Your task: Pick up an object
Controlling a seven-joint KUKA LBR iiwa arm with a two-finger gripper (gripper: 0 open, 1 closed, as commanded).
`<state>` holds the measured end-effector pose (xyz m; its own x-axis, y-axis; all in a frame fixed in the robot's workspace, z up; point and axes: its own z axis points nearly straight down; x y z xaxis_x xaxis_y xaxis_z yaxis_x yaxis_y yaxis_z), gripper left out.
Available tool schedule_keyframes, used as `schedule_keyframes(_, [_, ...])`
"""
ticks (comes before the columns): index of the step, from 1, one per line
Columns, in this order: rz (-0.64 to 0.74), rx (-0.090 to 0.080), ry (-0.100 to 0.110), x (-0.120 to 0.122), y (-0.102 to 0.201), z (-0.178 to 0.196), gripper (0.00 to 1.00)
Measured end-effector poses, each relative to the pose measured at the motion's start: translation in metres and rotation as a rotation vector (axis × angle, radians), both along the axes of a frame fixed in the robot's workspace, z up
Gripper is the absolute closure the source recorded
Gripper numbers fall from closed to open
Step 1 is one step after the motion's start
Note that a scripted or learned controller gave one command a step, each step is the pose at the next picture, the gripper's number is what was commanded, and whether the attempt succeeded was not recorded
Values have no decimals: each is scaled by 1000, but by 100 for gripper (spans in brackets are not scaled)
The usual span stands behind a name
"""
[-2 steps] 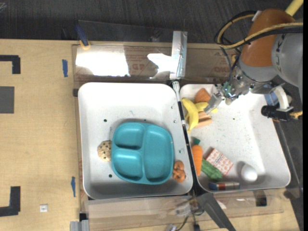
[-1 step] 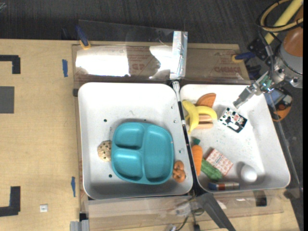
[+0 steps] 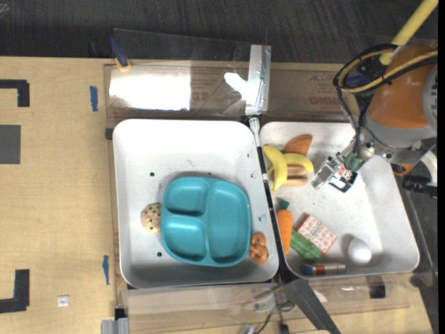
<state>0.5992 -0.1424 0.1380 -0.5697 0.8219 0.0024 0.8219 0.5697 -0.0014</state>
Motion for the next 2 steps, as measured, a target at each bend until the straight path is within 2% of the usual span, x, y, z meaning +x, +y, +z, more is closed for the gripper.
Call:
schedule_keyframes(1, [108,-13,-30,-4,38,-19,0])
schedule_keyframes(2, [181,-3,-14,57,37,89,0])
